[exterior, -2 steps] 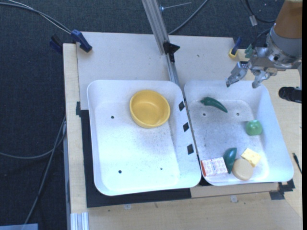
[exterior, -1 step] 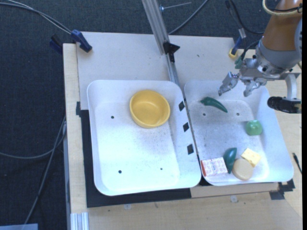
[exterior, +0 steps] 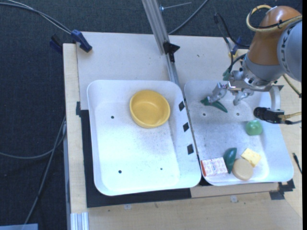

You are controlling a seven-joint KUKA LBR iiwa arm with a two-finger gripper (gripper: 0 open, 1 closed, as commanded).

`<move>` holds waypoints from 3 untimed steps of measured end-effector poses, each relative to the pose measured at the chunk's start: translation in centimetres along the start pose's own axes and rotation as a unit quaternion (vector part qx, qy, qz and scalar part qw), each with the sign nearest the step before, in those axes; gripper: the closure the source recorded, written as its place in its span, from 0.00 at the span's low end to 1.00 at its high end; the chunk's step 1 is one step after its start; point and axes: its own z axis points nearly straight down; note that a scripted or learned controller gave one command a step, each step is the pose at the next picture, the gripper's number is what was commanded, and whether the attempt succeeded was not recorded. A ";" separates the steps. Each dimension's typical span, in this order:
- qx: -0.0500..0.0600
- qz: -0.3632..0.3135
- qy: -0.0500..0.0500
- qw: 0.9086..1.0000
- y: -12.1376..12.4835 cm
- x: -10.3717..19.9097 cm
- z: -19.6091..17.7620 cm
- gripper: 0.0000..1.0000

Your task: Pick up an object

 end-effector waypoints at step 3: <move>-0.012 0.000 -0.003 1.000 1.8 0.5 -1.3 1.00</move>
